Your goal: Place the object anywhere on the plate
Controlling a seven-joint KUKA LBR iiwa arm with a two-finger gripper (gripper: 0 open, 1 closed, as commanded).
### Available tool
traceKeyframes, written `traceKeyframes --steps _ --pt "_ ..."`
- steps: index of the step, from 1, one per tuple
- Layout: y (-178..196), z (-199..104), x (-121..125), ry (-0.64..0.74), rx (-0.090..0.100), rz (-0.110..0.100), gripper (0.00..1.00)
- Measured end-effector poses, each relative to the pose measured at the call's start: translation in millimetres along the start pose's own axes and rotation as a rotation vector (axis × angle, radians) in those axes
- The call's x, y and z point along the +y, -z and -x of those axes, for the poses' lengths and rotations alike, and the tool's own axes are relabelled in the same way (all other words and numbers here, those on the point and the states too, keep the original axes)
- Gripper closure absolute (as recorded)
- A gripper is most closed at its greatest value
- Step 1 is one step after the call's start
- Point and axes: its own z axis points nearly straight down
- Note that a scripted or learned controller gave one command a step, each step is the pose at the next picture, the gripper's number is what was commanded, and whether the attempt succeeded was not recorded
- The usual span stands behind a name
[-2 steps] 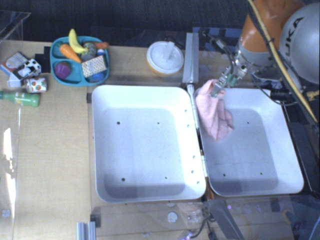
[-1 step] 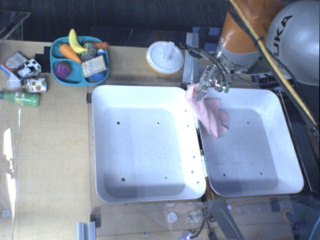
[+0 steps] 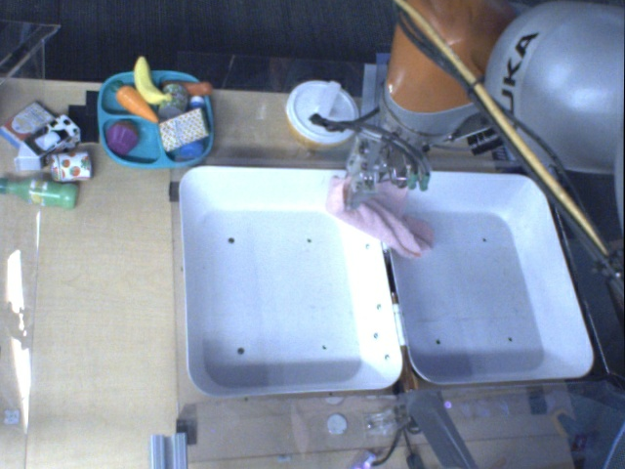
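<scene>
A pink cloth (image 3: pixel 391 223) hangs from my gripper (image 3: pixel 374 186) above the back of the seam between the two white bins. Its top is pinched between the fingers and the rest droops down and to the right. The gripper is shut on the cloth, with the orange-banded wrist (image 3: pixel 439 47) right above it. The blue divided plate (image 3: pixel 109 125) sits on the bench at the back left, beyond the left bin. It holds a banana (image 3: pixel 146 79), a carrot (image 3: pixel 135 101), a purple piece (image 3: pixel 122 137) and a checkered block (image 3: pixel 185 127).
The left bin (image 3: pixel 283 360) and right bin (image 3: pixel 527 360) lie side by side. A yellow-rimmed white cup (image 3: pixel 320 113) stands behind the bins, just left of the gripper. Small toys, a can (image 3: pixel 70 166) and a green bottle (image 3: pixel 44 193) lie at the far left.
</scene>
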Motion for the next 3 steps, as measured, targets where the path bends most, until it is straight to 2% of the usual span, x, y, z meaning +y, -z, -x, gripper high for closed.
traceKeyframes --steps 2,3 --pt "7 4 96 0.003 -0.002 0.001 1.00" --pt "-4 -7 146 0.004 -0.001 0.001 1.00"
